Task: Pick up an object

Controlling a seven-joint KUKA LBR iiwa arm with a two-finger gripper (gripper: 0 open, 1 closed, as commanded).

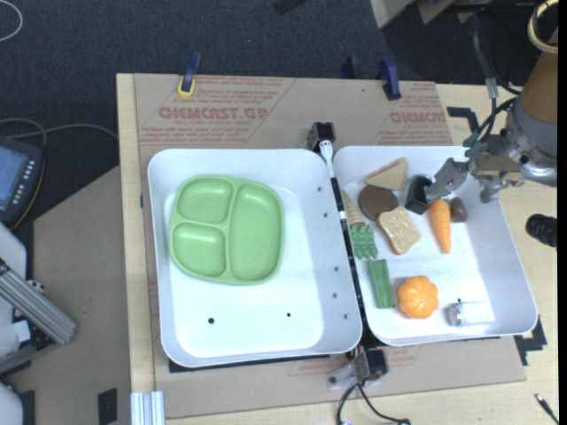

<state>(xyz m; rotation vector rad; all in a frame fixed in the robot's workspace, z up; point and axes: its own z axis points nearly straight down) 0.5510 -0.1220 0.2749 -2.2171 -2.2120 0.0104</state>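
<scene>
Orange toy carrot (440, 224) lies in the right bin (505, 264), close under the gripper (443, 182), which hangs low as if lining up; whether its jaws are clenched, I cannot tell.

Arm reaching from right, gripper (431, 193) low — wrist bent leftward

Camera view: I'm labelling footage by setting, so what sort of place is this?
Probably a robotics lab bench: two white bins clamped to a board, toy food like a carrot, and loose cables on the floor.
</scene>
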